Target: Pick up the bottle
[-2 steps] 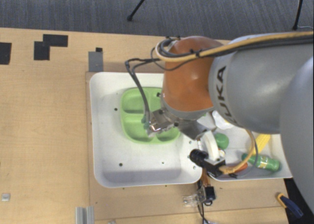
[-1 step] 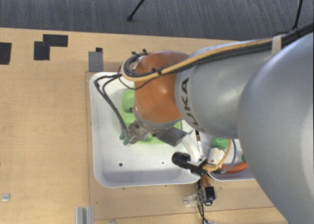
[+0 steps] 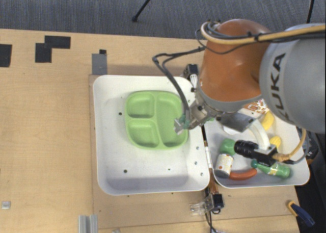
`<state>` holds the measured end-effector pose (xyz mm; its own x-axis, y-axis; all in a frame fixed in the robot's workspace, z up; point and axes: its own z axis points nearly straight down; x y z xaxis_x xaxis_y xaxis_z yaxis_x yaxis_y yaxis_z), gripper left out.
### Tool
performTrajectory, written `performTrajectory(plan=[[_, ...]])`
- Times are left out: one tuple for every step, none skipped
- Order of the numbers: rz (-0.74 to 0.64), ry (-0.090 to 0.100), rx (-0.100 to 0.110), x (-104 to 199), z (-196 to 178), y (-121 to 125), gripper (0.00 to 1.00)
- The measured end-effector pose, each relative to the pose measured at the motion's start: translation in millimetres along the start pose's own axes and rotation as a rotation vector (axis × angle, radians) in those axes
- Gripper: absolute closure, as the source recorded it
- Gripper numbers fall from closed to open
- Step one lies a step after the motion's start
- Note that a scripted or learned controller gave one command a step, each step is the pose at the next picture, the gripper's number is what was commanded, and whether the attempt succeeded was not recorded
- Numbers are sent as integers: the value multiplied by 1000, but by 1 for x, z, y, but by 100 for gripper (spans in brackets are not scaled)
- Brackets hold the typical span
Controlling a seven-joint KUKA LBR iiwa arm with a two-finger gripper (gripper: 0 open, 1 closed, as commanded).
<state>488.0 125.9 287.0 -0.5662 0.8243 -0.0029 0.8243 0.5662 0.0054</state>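
The bottle point(image 3: 271, 167) lay in the right bin point(image 3: 300, 176) among other things, not yet picked — the gripper point(image 3: 182, 124) hung over the green plate point(image 3: 153, 120) in the left bin point(image 3: 109, 140), and whether the jaws were clenched I could not tell.

1. The arm point(image 3: 285, 79) comes in from the right, its grey casing bulky and close under the camera, the maker's lettering showing on its side
2. An orange band point(image 3: 232, 58) wraps the wrist section, rounded and facing up, with a pale cable looped over its top
3. Black cables run from the wrist, curving down along the left of the arm towards the tip
4. The gripper point(image 3: 184, 123) points down and left below the wrist, small and metallic; I cannot make out how its fingers stand
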Motion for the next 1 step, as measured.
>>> performTrajectory(plan=[[-61,3,3,51,26,33,100]])
